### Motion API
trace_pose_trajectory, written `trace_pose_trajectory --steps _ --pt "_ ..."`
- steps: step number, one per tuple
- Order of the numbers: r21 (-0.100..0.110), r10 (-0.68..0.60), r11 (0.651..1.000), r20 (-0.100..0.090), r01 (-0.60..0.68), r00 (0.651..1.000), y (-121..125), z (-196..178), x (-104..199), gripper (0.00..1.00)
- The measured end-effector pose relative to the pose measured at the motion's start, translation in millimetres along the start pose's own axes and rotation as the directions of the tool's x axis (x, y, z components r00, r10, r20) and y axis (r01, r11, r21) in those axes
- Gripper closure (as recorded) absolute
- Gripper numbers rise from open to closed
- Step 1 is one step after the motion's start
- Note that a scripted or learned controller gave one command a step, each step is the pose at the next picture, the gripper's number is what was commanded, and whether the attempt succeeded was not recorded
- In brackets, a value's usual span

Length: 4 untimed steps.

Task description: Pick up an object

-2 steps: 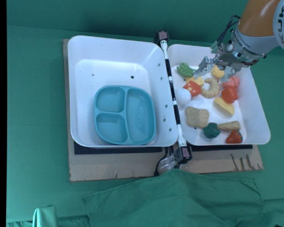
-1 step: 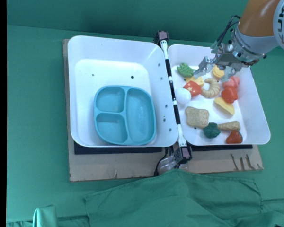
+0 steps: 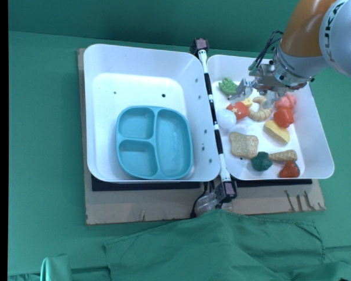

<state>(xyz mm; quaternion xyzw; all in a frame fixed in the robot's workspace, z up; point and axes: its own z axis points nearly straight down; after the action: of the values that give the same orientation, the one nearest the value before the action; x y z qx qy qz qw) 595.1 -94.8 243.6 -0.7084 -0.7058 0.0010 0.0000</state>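
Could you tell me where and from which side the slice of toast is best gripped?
Probably from straight above, fingers closing across the narrower width of the toast. It lies flat on the bin floor with some bare space around it, so no side approach seems open.

— Where's the tray?
— In the left bin (image 3: 105, 69), toward its front edge: tray (image 3: 155, 142).
— And the food?
— All in the right bin (image 3: 319, 157); bread (image 3: 243, 144) by its left wall, cheese (image 3: 277, 132) right of it

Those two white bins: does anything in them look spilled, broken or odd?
Nothing stands out. The blue divided tray lies flat in the left bin; toy foods lie scattered inside the right bin, under the gripper.
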Motion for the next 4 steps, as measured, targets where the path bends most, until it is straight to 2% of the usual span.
trace_pose_trajectory --steps 1,2,3,4 --pt "-0.012 0.000 1.000 -0.001 0.000 1.000 7 41 -10 0.00" --pt "-0.016 -0.002 1.000 0.001 0.002 1.000 11 59 -11 0.00" --pt "-0.026 0.002 1.000 0.004 -0.002 1.000 13 45 -12 1.00" --pt "-0.009 -0.001 1.000 0.001 0.001 1.000 17 0 -14 1.00"
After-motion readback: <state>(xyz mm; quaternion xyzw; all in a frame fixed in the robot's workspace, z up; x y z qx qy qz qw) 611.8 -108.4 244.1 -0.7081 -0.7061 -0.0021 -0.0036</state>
